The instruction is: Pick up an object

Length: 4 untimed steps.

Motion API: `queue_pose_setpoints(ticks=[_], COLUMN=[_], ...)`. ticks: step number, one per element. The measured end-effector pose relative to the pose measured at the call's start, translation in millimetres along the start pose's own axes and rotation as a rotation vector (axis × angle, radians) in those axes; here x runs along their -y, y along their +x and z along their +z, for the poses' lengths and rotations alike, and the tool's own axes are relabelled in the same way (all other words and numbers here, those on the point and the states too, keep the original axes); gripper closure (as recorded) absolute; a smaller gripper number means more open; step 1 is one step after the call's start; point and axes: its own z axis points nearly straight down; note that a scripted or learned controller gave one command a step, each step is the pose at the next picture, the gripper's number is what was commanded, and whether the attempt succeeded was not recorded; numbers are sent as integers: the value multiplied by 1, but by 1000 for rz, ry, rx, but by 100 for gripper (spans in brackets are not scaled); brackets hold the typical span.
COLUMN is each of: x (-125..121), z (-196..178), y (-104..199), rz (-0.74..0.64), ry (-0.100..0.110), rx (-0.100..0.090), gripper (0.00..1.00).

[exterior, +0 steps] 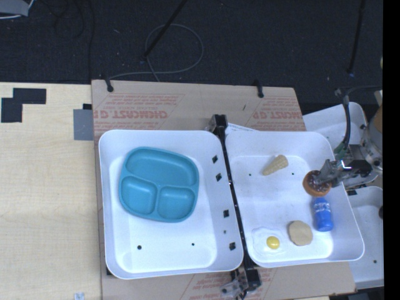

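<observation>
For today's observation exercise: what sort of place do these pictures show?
Probably a robotics lab test bench: two white bins on cardboard, toy foods like a fried egg, and the end effector reaching in.

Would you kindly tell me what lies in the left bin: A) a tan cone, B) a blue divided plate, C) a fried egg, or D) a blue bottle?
B: the blue divided plate is the one item resting in the left bin, while the fried egg, blue bottle and tan cone all lie in the right bin.
</observation>
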Motion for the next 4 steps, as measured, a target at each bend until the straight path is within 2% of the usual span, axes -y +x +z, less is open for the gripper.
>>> queue_pose_setpoints(ticks=[1,3,4], x=[-8,-37,-48], z=[18,49,39], y=[46,145,194], rz=[-2,-2,-2], ry=[8,10,6], rx=[-3,-4,-1], gripper=[100,100,100])
